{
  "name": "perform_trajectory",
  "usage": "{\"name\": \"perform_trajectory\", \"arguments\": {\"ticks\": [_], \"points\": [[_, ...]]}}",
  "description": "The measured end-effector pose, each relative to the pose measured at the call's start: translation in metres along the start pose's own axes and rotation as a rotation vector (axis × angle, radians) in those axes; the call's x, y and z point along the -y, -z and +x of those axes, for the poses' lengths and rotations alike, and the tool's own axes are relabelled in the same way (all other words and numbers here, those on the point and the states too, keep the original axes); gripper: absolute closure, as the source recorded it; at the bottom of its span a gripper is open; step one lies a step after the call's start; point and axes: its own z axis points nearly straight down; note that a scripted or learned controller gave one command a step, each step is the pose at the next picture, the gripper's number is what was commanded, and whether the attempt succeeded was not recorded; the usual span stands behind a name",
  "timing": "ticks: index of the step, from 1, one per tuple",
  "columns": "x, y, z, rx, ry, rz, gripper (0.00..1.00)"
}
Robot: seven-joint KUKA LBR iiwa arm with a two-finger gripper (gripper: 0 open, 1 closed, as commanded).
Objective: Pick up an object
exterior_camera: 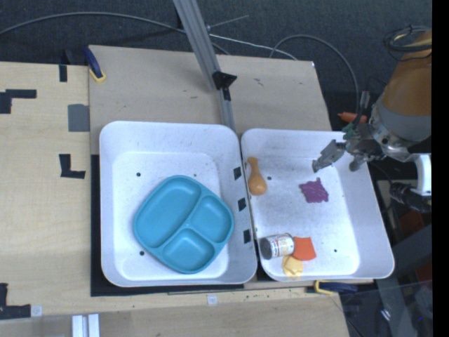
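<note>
Pincer (342, 156) hovering over the right bin (365, 220), gripping nothing.

The grey arm (405, 114) is reaching in from the right, its orange band sitting above the wrist, and the pincer's two fingers are spreading apart above the upper right part of the right bin with nothing between them. Just below and to the left of the pincer, a purple object (314, 191) is lying on the bin floor, apart from the fingers. An orange-tan pear-shaped piece (257, 177) is resting near that bin's left wall. Along the bin's front edge, a small can (278, 246) is lying on its side, touching an orange block (304, 248) with a yellow item (292, 265) beside it. A blue divided plate (184, 222) is sitting in the left bin (119, 146) on the counter (42, 209).
</note>
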Motion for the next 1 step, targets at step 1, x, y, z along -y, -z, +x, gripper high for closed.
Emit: {"name": "perform_trajectory", "arguments": {"ticks": [1], "points": [[0.0, 0.0, 0.0, 0.0, 0.0, 0.0, 0.0]]}}
